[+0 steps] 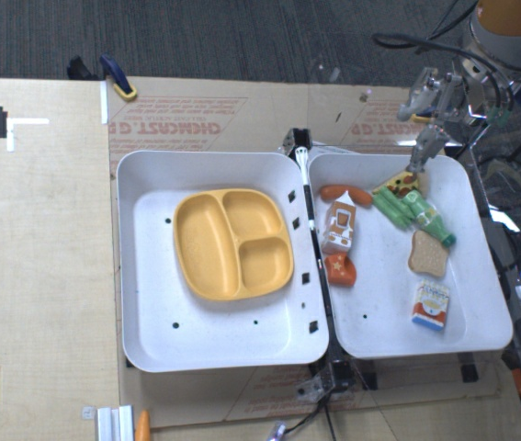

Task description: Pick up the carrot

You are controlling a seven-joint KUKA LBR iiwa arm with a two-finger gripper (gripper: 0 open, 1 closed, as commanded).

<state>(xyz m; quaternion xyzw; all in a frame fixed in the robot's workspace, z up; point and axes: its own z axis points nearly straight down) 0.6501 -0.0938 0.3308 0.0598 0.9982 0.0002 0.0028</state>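
Gripper (423,151) hangs over the far edge of the right bin (481,274); finger state cannot be determined. The carrot (345,193) lies in that bin's far left corner, beside a carton (338,227).

Even, fairly bright light falls from above. The two white bins (223,347) look pale and slightly washed out, with soft shadows along their inner walls. The dark floor (242,16) at the top of the frame looks grainy. Small items appear slightly soft.
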